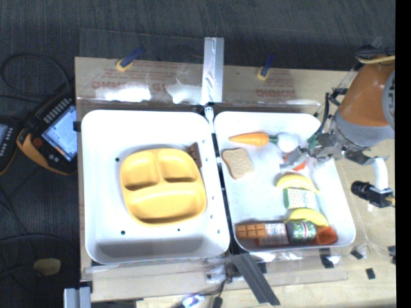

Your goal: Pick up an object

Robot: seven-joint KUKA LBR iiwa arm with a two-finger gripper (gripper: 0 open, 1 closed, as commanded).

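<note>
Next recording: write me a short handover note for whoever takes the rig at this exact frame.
Gripper: low in the right bin's upper right corner; whether it's open or shut is unclear, and nothing is visibly held.
Right bin: carrot at the top, bread slice below it, white ball beside the gripper, bottle along the near wall.
Left bin: yellow divided tray.
Done: no pick confirmed.
Left: grasp one object and lift it.
</note>
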